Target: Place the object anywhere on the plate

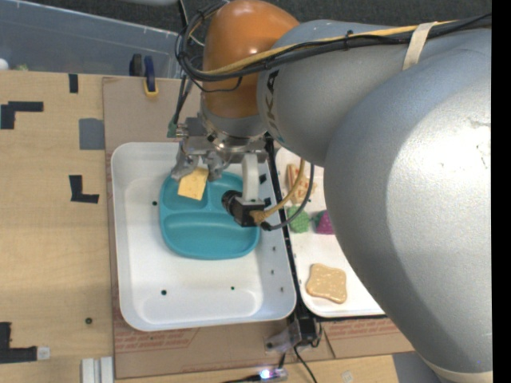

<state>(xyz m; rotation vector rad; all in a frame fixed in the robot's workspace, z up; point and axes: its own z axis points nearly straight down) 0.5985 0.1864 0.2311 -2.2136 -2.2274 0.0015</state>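
We see the task's object, a small tan wedge that looks like a piece of toy cheese (192, 186), sitting between the metal fingers (184, 170) of the pincer (194, 174), which are closed onto it from either side. The wedge hangs over the upper left corner of the teal plate (209, 242) — whether it touches the plate's floor or sits just above it we cannot tell from this angle. The plate is a divided one with rounded corners, lying in the upper half of the left white bin (140, 294), its right edge near the wall that this bin shares with its neighbour. A black fitting with a tan cable (243, 210) hangs from the wrist over the plate's right part. Above the pincer we see the orange band (239, 50) of the arm, wrapped by dark cables, and the large grey body of the arm (415, 182) covers much of the right side. In the right white bin (363, 306) lie a tan toast-shaped piece (327, 282) near the lower edge, a green item (299, 222) and a purple item (325, 223) just beside each other further up, and a pale lattice-like piece (299, 183) above them — partly hidden by the arm. Both bins rest on brown cardboard (128, 110) laid on the wooden surface (44, 238), which bears black tape marks.
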